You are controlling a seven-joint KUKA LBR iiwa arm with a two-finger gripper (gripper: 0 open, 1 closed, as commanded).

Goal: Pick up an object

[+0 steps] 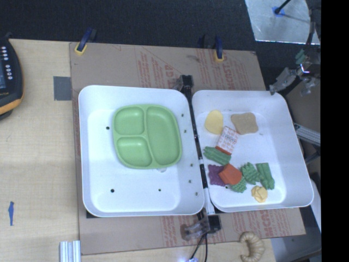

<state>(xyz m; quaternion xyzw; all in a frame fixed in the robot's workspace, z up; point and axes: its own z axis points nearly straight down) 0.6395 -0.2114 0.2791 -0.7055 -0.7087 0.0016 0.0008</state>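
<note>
Two white bins sit side by side on a cardboard sheet (163, 64), and the gripper (299, 74) hangs off past the far right corner of the right bin (283, 113), above the bench rather than over the toys. It is small and blurred out there, so I cannot tell whether it is open or closed, and nothing shows in its grasp.

The things to pick all lie in the right bin. Up top, a yellow piece (214, 121) sits beside a tan piece (244, 123). Just below them lies a white and red packet (227, 141), touching a long green piece (216, 155). Lower down there's a tight cluster: a purple piece (214, 174) pressed against an orange block (230, 174), with two ridged green pieces (257, 173) to its right. A small yellow lump (259, 193) rests near the front rim.

Over in the left bin (92, 146), a green divided plate (147, 136) lies flat, near the middle. Two clamps (218, 51) pin the sheet's far edge.
</note>
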